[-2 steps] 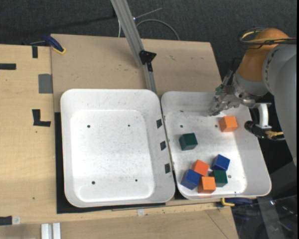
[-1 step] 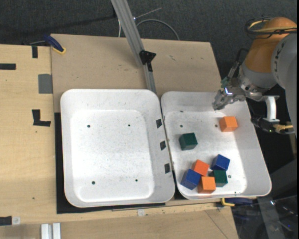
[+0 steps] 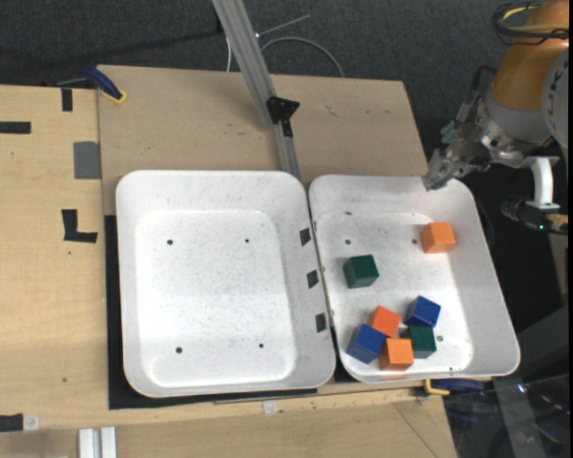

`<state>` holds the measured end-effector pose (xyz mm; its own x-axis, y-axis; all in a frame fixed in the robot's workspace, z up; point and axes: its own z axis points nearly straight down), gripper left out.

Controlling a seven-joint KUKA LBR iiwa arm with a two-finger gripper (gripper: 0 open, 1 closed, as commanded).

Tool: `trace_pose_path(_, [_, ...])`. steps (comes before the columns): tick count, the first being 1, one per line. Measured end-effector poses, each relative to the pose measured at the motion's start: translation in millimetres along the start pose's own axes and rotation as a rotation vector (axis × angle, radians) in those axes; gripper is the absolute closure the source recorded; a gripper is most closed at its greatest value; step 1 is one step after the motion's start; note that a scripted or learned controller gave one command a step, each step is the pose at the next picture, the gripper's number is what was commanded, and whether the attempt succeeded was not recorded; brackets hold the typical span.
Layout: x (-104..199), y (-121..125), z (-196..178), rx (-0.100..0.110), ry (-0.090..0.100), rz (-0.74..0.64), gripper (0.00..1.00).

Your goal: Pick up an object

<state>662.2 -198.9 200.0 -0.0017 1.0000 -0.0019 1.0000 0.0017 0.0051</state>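
The gripper (image 3: 439, 176) hangs over the far right corner of the right bin (image 3: 477, 284), its dark fingertips close together above the rim; whether they are parted or closed cannot be made out at this size, and nothing shows between them. Behind it the grey wrist rises to the orange band of the arm (image 3: 530, 65) at the view's right edge.

Nearest to the gripper, inside the right bin, an orange cube (image 3: 437, 237) sits alone near the far right wall, apart from the fingertips. Further toward the bin's middle lies a dark green cube (image 3: 361, 271), also by itself. At the near end of the same bin a cluster of blocks is packed together: a blue cube (image 3: 424, 310), a second orange cube (image 3: 385, 321), a smaller green cube (image 3: 421, 340), another blue cube (image 3: 366, 343) and a third orange cube (image 3: 398, 353), each touching or just beside its neighbours.

The left bin (image 3: 134, 256) adjoins the right one along their shared edge. Both rest on a wooden bench (image 3: 38, 256), with a slanted metal bar (image 3: 248, 46) crossing above the far side and a blue-and-yellow clamp (image 3: 105, 84) near the bench's far left corner.
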Motion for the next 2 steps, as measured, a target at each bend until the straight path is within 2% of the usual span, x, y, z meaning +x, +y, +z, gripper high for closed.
trace_pose_path(1, [0, 1, -24, 0.003, 0.001, 0.0, 1.0])
trace_pose_path(2, [48, -3, -17, 0.006, 0.003, -0.003, 1.0])
